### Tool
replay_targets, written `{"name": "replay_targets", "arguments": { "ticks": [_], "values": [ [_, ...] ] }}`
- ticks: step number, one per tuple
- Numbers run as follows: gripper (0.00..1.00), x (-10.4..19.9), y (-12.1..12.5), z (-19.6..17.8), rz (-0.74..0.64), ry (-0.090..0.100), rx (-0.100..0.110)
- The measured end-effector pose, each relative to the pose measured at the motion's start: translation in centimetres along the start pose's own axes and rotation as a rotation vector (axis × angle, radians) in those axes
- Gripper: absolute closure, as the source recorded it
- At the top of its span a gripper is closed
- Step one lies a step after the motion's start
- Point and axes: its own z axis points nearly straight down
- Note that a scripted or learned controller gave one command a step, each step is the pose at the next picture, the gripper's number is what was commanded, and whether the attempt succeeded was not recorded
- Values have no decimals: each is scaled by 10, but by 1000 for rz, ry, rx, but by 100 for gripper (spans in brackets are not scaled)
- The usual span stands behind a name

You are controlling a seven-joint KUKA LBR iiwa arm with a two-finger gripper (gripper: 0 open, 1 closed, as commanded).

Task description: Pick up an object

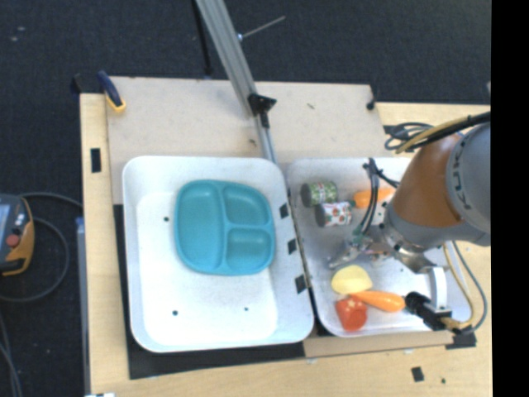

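Jaws' spread cannot be told; gripper [357, 251] risks knocking the yellow fruit [351, 279] just below aside, missing everything.

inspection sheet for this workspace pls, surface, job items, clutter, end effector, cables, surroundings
surface: wooden bench bearing two white bins, left bin and right bin
job's things: in the right bin, two small cans, yellow piece, carrot, red piece, orange piece
clutter: teal divided tray in the left bin
end effector: low over the right bin's middle; finger state unclear
cables: dark and yellow leads behind the arm
surroundings: dark floor, metal strut, orange-grey device at left
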Motion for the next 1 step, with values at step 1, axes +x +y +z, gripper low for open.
{"name": "replay_targets", "arguments": {
  "ticks": [1],
  "values": [
    [0,0,1,-3,2,4,-1]
  ]
}}
